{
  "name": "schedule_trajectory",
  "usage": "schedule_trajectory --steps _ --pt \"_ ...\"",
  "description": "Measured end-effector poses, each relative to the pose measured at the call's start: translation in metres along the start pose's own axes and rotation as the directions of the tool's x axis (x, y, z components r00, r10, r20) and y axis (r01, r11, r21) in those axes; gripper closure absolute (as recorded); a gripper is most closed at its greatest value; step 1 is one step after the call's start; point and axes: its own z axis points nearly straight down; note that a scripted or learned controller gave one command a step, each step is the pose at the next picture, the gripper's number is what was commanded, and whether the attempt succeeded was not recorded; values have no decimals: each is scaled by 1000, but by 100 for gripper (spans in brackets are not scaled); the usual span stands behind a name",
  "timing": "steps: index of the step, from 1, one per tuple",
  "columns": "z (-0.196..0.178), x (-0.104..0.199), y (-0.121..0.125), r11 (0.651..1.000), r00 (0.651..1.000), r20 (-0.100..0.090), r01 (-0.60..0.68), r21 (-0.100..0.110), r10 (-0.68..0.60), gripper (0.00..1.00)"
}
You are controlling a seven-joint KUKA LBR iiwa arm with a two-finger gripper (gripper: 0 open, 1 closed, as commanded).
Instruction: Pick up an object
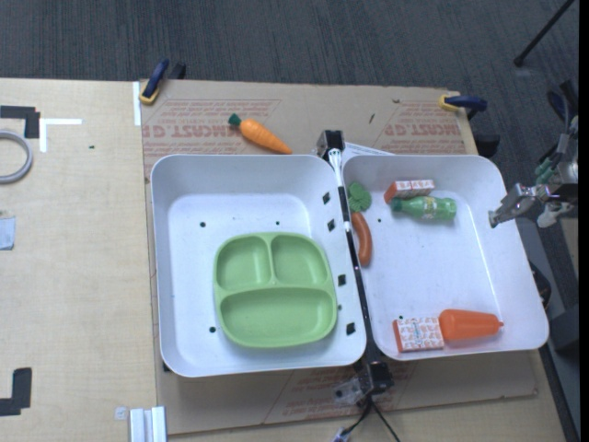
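Green bottle (424, 208) lying flat in right bin (515, 325), pincer (512, 206) at rim, grip state unclear

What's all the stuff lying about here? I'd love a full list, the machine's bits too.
Shallow white plastic bins: two, white, side by side on the cardboard.
Green divided plastic plate: one, green, left bin.
Green toy bottle: one, green, right bin, far side.
Small red-and-white boxes: two, one beside the bottle, one by the near edge.
Orange toy cone: one, orange, right bin, near edge.
Toy sausage: one, reddish, right bin by the divider.
Toy carrot: one, orange, on the cardboard behind the bins.
Gripper: one, metallic, at the right bin's right edge.
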Motion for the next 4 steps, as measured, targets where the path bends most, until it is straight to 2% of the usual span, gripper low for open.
schedule_trajectory --steps 1,2,3,4 --pt "145 72 24 999 999 -1 -36 1 36 0" --pt "172 62 106 999 1000 -3 -26 31 27 0" --pt "173 29 113 961 963 1 -268 61 269 0" --pt "173 92 112 867 868 24 -497 45 496 0"
